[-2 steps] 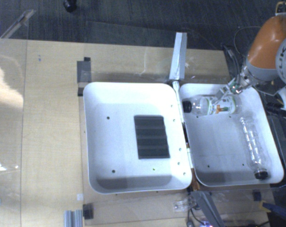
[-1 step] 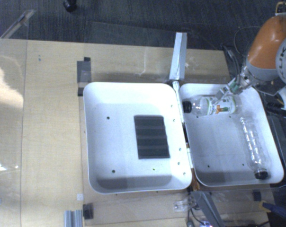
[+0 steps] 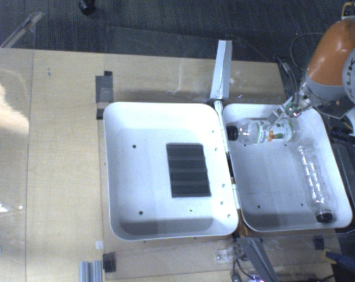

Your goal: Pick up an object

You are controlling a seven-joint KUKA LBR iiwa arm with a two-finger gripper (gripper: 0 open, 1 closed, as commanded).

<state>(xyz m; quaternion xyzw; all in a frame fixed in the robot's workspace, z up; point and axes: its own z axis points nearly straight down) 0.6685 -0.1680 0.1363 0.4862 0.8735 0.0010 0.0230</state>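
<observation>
The gripper (image 3: 287, 110) hangs over the far edge of the right white bin (image 3: 342, 184), just above a clear plastic bottle with a black cap (image 3: 257, 132); its grip cannot be told. Nothing looks lifted yet. A second clear bottle (image 3: 314, 181) lies along the bin's right edge. The left white bin (image 3: 124, 157) holds a black ribbed pad (image 3: 188, 170) on the pale wooden bench (image 3: 54, 157).

arm (image 3: 336, 57) reaches in from right, gripper (image 3: 289, 110) lowered.
</observation>
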